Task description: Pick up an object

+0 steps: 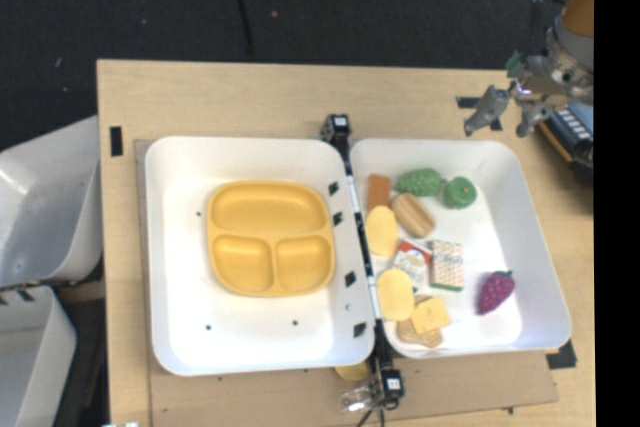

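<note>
Wooden bench (120, 105) carries two shallow white bins side by side. Left bin (180, 315) holds a yellow divided plate (270, 237) near its centre, three compartments facing up, one long at 12 o'clock and two smaller at 6 o'clock. Right bin (535, 265) holds a scatter of toy food. Toward 12 o'clock of that bin: a bumpy green vegetable (419, 182) with a round green fruit (460, 192) just beside it at 3 o'clock. A brown stick-shaped piece (378, 189) lies along the inner wall at about 11 o'clock, and a tan bread roll (412, 214) lies tilted between it and the green pieces. A pale yellow oval (381, 231) sits near the dividing wall at 9 o'clock; a second yellow oval (395, 294) sits at about 7 o'clock. Two small printed boxes (432, 264) lie close to bin centre, touching each other. A purple grape bunch (495, 291) lies apart at 4 o'clock. A yellow cheese wedge (431, 315) rests on a tan cookie (418, 334) at 6 o'clock. The gripper (505, 115) hangs outside the right bin, beyond its 1 o'clock corner, above bare bench, fingers spread apart with nothing between them, well apart from all the toy food.
</note>
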`<action>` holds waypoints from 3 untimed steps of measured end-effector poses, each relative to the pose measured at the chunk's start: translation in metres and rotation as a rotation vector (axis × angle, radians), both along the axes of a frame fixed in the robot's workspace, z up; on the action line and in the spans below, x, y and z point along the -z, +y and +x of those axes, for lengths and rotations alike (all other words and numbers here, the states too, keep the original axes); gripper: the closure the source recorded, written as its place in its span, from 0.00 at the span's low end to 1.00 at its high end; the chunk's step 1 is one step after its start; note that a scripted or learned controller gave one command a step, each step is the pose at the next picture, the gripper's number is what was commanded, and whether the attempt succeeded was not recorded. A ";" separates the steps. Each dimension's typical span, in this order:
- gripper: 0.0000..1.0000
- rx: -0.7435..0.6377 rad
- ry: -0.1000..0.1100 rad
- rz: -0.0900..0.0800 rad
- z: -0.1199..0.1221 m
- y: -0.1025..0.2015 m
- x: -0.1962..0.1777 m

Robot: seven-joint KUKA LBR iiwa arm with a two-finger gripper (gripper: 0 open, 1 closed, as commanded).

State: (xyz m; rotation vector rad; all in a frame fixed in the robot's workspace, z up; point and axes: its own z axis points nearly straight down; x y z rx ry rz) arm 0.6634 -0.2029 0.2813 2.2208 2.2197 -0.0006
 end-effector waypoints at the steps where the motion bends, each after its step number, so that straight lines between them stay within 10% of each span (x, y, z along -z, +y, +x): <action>1: 0.00 0.000 -0.003 -0.002 -0.009 0.009 -0.002; 3: 0.00 -0.007 0.005 0.004 -0.094 0.176 0.082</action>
